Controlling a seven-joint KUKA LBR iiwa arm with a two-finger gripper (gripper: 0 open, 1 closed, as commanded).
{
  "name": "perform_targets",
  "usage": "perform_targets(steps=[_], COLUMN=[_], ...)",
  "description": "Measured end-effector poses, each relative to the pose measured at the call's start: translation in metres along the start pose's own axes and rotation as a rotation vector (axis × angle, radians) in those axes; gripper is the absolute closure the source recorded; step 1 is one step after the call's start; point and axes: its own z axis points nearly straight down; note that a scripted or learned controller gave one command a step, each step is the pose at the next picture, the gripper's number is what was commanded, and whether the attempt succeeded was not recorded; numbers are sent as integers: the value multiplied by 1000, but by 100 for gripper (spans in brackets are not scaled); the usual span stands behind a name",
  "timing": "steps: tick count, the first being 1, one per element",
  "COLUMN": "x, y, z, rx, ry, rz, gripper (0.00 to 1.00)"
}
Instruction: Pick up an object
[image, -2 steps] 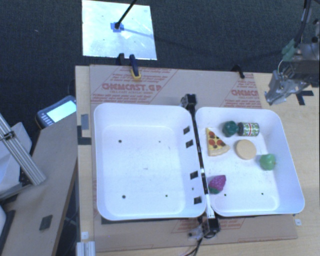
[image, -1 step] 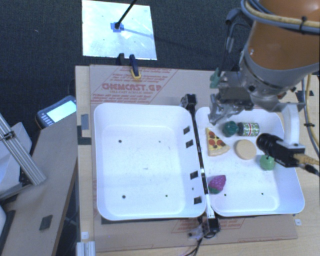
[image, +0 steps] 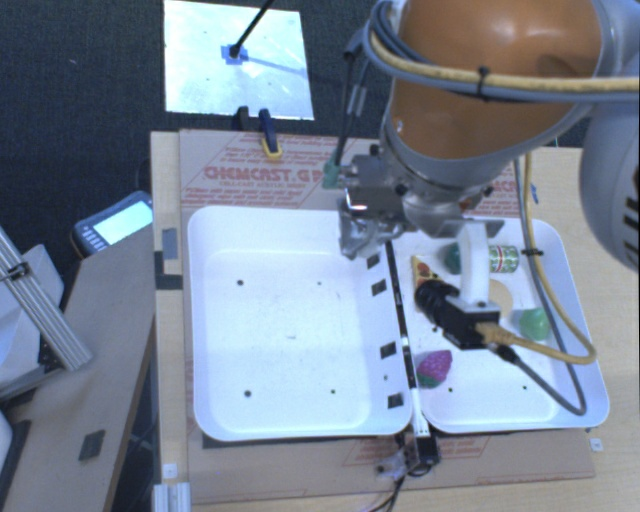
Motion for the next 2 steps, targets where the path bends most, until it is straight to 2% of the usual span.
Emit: perform_targets(steps=[1,2], x=[31,29], y=[14,13], z=[-92,-87], rx=[-12,-3], ry=[4,0], rz=[5,8], gripper=[100,0])
